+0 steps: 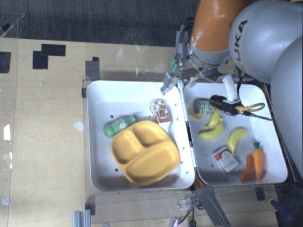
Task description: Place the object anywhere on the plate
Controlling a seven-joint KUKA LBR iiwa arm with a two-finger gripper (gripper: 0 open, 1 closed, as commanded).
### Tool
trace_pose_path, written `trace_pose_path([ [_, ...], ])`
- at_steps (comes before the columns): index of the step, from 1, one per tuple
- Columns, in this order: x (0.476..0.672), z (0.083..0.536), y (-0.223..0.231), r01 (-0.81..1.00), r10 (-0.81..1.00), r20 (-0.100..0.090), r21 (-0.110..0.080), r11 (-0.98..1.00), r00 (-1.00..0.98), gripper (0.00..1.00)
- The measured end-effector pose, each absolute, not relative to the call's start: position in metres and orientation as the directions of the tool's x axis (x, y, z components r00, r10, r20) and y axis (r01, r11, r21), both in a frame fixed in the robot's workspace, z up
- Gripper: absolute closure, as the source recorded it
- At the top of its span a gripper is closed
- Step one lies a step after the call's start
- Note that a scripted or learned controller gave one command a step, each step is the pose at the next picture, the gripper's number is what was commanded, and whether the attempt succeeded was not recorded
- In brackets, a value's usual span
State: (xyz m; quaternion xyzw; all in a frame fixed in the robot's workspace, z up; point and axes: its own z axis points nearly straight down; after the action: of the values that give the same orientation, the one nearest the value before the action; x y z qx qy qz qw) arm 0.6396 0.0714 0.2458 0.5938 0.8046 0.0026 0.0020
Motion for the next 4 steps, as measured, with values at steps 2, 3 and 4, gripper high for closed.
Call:
trace_pose_path([
  [2, 0.663, 0.233, 0.156, 0.854, 0.854, -0.001, 0.008, 0.520, -0.520, 1.00],
  [3, 0.594, 0.236, 0.221, 0.711, 0.711, -0.002, 0.007, 0.703, -0.703, 1.00],
  [4, 0.588, 0.237, 0.228, 0.519, 0.519, -0.003, 0.006, 0.855, -0.855, 1.00],
])
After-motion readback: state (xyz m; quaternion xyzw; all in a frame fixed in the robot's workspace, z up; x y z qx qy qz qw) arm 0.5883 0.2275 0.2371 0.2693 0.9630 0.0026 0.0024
